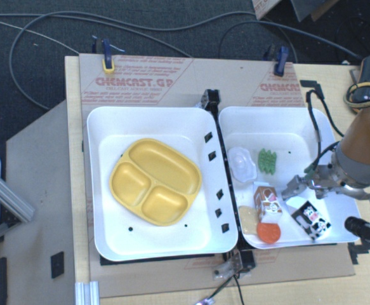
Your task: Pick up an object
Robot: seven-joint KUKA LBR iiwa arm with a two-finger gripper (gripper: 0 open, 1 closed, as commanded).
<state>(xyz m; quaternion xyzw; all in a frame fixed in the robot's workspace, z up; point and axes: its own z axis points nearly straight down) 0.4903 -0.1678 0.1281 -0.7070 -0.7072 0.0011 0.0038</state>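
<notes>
The right bin (292,121) holds several small items. A clear plastic piece (242,164) lies beside a green item (268,161). Below them are a brown and red packet (267,202), a beige piece (248,218) and a round orange-red item (269,233). A black and white item (313,220) lies near the front right. My gripper (302,187) reaches in from the right, low over the bin, between the packet and the black and white item. I see nothing held in it.
The left bin (102,170) holds a yellow three-compartment plate (156,182). Black clips run along the divider (218,170) between the bins. Blue clamps (107,51) (281,59) pin the board at the back. Cables (311,113) trail over the right bin's far corner.
</notes>
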